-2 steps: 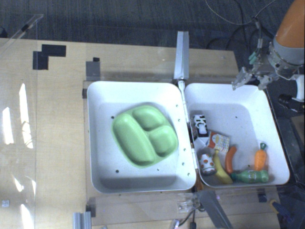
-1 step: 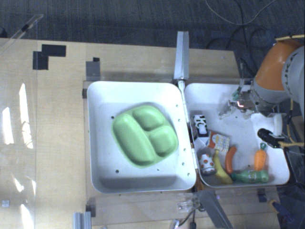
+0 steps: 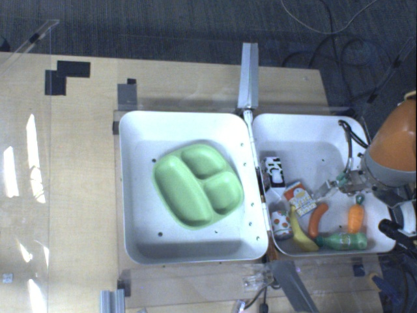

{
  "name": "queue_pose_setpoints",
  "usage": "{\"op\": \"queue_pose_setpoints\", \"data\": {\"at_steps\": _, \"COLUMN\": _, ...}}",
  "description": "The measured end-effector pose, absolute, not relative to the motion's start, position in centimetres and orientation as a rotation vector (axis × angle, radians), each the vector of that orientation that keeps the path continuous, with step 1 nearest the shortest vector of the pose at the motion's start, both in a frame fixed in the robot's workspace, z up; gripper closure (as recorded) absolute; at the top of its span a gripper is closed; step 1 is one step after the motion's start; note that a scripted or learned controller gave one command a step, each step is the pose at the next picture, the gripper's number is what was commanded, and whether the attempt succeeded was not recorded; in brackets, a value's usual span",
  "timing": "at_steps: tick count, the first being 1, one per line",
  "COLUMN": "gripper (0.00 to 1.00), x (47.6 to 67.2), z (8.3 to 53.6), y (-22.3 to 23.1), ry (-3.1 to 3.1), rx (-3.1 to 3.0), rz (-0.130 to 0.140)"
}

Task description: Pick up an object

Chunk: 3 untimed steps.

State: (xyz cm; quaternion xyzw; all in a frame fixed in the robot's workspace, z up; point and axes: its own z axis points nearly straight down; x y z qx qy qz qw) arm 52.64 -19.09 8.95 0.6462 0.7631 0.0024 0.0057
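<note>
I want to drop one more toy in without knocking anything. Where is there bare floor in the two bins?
Free: the right bin's far half, above the small black-and-white item; and the left bin's floor ringing the green divided tray, widest along its near edge. Crowded: the right bin's near end, where banana, carrot and green bottle bunch by the arm.

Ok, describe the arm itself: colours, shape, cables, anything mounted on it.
The arm enters from the right edge as a rounded orange dome with a grey collar beneath it. Below that sits a cluttered metal wrist assembly with the gripper, small grey and silver parts that are too fine to make out. A thin dark cable loops along its inner side. No markings are legible.
</note>
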Motion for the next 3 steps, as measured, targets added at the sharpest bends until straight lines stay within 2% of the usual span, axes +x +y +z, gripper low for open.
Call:
{"op": "queue_pose_setpoints", "data": {"at_steps": 1, "gripper": 0.0, "x": 49.2, "z": 9.0, "y": -14.5, "ry": 2.275, "rx": 2.144, "rz": 0.014}}
{"op": "queue_pose_setpoints", "data": {"at_steps": 2, "gripper": 1.0, "x": 49.5, "z": 10.1, "y": -14.4, "ry": 2.278, "rx": 2.138, "rz": 0.02}}
{"op": "queue_pose_setpoints", "data": {"at_steps": 3, "gripper": 1.0, "x": 53.3, "z": 23.8, "y": -8.4, "ry": 2.533, "rx": 1.841, "rz": 0.009}}
